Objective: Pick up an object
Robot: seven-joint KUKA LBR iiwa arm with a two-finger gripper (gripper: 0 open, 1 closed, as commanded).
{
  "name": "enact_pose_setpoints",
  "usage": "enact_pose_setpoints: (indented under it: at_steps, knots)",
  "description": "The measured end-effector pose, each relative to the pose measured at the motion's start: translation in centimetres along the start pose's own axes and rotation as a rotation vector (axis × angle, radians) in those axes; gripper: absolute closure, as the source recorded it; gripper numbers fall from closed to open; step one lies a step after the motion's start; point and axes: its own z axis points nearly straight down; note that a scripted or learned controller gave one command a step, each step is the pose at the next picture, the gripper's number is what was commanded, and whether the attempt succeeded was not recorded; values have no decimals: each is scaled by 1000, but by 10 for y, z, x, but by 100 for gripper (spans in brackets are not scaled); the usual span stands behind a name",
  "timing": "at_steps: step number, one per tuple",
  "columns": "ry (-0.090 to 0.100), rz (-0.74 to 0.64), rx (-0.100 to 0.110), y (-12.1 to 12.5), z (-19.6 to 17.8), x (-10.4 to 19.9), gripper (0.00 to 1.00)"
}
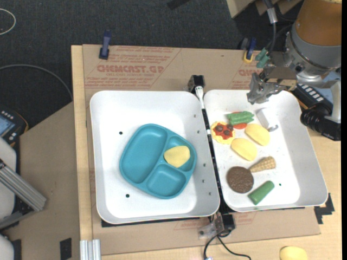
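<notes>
Left bin [103, 145] holds a teal divided plate [142, 161], tilted in plan, with a pale yellow piece [177, 155] lying in its upper right compartment. Right bin [309, 161] holds the loose toy food: a green pepper-like piece [240, 117] near the top, a red and yellow pizza slice [221, 130] just beside and below it, two yellow pieces [257, 134] [244, 149] close together in the middle, an ice-cream cone [262, 164] beside a round brown cookie [239, 179], and a green cylinder [261, 192] near the front edge. Both bins sit on a cardboard sheet [135, 66]. Arm enters from upper right; gripper [260, 95] hangs over the right bin's far edge, above the food, nothing seen between its tips. Cannot tell whether the claw is released or clenched: it reads as a dark, blurred mass. Arm's upper part is cut off by the frame. A small grey item [267, 119] by the yellow pieces is too unclear to name.
</notes>
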Motion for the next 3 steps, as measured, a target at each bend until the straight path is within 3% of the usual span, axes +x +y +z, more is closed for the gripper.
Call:
enact_pose_setpoints:
  at_steps: [1, 2, 3]
  knots:
    - [-2, 7, 17, -22, 64, 69, 100]
    - [-1, 5, 8, -54, 37, 125, 100]
    - [-2, 9, 8, -52, 28, 123, 100]
